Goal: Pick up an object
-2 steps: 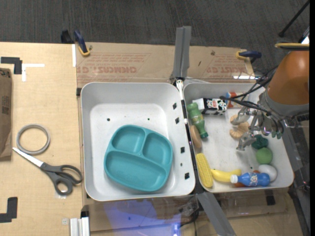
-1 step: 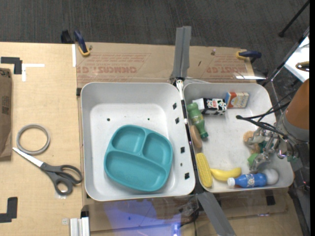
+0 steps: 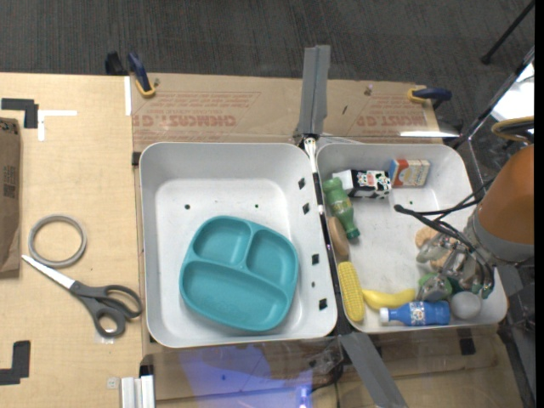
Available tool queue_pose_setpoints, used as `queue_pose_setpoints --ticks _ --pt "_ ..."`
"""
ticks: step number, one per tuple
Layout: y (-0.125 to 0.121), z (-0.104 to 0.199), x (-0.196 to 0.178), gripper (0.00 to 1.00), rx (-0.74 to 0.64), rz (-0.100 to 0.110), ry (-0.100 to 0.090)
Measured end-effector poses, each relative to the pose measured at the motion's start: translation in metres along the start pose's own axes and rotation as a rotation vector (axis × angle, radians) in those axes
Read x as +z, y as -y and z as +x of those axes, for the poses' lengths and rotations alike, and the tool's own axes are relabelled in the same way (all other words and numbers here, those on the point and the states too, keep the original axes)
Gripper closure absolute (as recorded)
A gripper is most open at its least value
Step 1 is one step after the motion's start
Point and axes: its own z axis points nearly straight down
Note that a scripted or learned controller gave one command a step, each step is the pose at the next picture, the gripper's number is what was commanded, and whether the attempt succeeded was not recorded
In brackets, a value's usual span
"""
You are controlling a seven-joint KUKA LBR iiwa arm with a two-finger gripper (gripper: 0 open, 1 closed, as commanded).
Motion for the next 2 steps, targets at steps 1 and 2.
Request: queue_pose_setpoints --ticks 1,2 --pt "-0.042 0.016 0.000 0.00 -0.022 -0.002 0.000" --pt "0.024 -0.040 -0.082 0.00 0.013 0.002 -0.007"
